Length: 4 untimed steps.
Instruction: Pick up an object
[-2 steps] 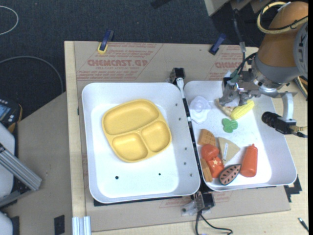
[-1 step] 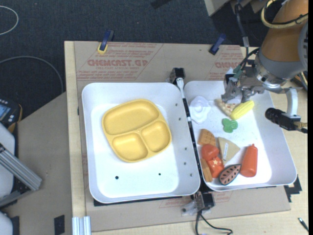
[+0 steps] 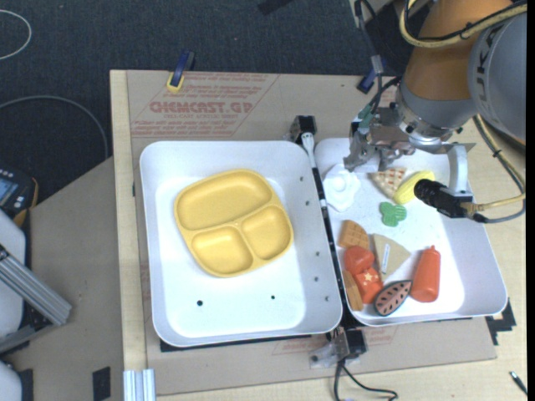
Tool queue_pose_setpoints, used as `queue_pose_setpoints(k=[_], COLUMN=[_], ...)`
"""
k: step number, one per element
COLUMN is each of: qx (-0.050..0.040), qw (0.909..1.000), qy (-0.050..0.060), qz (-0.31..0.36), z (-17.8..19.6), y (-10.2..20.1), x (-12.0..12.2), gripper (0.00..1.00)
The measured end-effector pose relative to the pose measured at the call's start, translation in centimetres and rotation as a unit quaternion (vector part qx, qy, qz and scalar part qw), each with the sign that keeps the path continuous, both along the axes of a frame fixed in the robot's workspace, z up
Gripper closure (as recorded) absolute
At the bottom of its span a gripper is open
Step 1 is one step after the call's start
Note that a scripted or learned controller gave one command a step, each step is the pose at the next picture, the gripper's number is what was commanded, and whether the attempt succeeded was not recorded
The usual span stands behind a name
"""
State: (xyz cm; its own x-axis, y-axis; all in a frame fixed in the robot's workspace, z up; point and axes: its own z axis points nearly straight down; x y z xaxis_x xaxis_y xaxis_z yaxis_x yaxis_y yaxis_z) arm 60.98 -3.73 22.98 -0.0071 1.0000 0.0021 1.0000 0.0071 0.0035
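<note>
Here we look down on a tan surface (image 3: 209, 98) carrying two shallow white bins side by side. The left bin (image 3: 159, 249) is the larger sight for us, and it holds a yellow divided plate (image 3: 232, 221) lying flat near its middle, with three compartments and nothing in them. The right bin (image 3: 476, 266) is crowded with toy food, which makes it the likely source for a pick.

Above the right bin's far end hangs the grey arm (image 3: 456, 40) with its orange band, reaching in from the right. Its pincer (image 3: 374, 150) points down over the bin's far left corner, just above a white round piece (image 3: 341, 188) and a waffle wedge (image 3: 388, 178). We cannot tell whether the pincer is spread or pressed together, and we see nothing held in it.

Going down in size among the toys: a red sausage-like piece (image 3: 426, 274) lies toward the near right, a tan cheese-like wedge (image 3: 391, 253) sits beside it, and a red pepper-like piece (image 3: 362, 272) lies to the left of those. A brown waffle square (image 3: 354, 234) rests just beyond the pepper. A dark oval piece (image 3: 393, 296) sits at the near edge. A yellow piece (image 3: 410, 187) and a small green piece (image 3: 392, 214) lie near the pincer.

We judge the pick has not yet happened; the toys nearest the pincer seem the likeliest targets.
</note>
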Motion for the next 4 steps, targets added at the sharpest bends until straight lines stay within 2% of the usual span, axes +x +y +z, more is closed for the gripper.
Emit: queue_pose_setpoints(k=[1, 2, 4], qx=[0.0006, -0.0002, -0.0013], qw=[1.0, 1.0, 1.0], qy=[0.004, 0.001, 0.001], qz=[-0.001, -0.001, -0.003], z=[-0.7, 0.2, -0.4], y=[5.4, 9.3, 10.3], x=[-1.2, -0.9, 0.2], gripper=[1.0, 1.0, 1.0])
